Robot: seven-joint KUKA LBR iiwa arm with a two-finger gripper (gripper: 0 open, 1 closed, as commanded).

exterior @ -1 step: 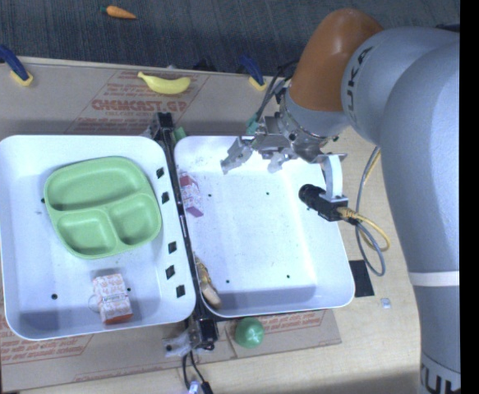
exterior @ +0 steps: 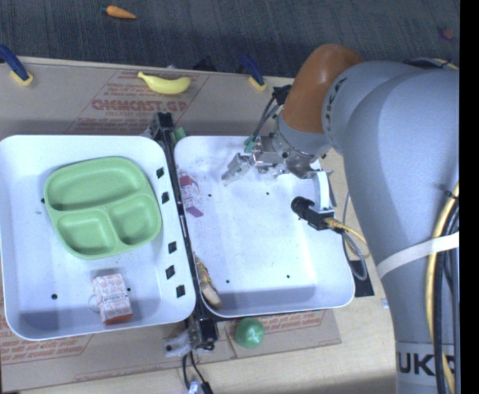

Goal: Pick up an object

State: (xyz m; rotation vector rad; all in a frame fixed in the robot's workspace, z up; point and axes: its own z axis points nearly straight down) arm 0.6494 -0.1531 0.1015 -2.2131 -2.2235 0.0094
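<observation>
Two shallow white bins sit side by side on a cardboard-covered bench. The left bin (exterior: 9,220) holds a pale green divided tray (exterior: 99,203), which has one long compartment and two smaller ones and takes up the bin's upper half. Below the tray, near the front wall, lies a small red-and-white carton (exterior: 110,296).

The right bin (exterior: 338,281) holds two loose items. A red-and-white wrapper (exterior: 190,194) lies against the left wall, and a tan object (exterior: 207,290) sits in the lower left corner, too small to identify. The wrapper is small, flat and crumpled-looking. It is whitish with red markings, and its long axis runs roughly along the bin wall.

The grey arm (exterior: 387,138), with its orange band (exterior: 313,89), reaches in from the right. It puts the gripper (exterior: 237,169) over the upper part of the right bin. At this angle and resolution it cannot be told whether the gripper is released or clenched. The wrapper lies on the bin floor to the left of the gripper and a little nearer the front. It is near the gripper but apparently apart from it.

Outside the bins, a yellow banana (exterior: 165,81) rests on the cardboard behind them. A green ball (exterior: 249,332) sits in front of the right bin, and an orange item (exterior: 121,11) lies on the dark floor.
</observation>
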